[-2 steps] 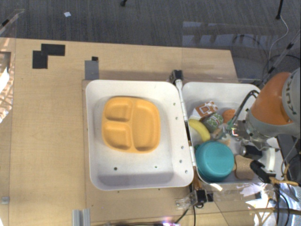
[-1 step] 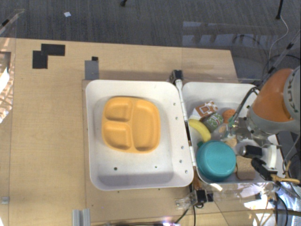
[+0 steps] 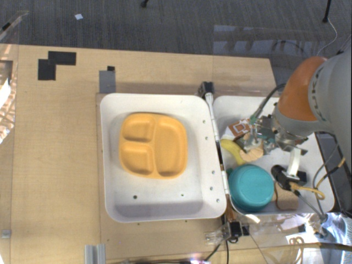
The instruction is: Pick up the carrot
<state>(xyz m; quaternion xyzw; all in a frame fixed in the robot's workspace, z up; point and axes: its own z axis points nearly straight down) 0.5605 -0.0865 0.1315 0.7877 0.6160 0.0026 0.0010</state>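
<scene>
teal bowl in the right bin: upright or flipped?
Upright, as far as the view shows: the teal bowl shows a rim ring and inner surface, opening toward the camera.

The wooden bench (image 3: 55, 164) bears two white bins (image 3: 110, 147) side by side.

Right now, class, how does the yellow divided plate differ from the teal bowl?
The yellow divided plate lies in the left bin, while the teal bowl sits in the right bin. The plate is flat with three compartments; the bowl is round and undivided. The plate lies alone; the bowl is crowded by a banana. Both are plain-coloured dishes.
</scene>
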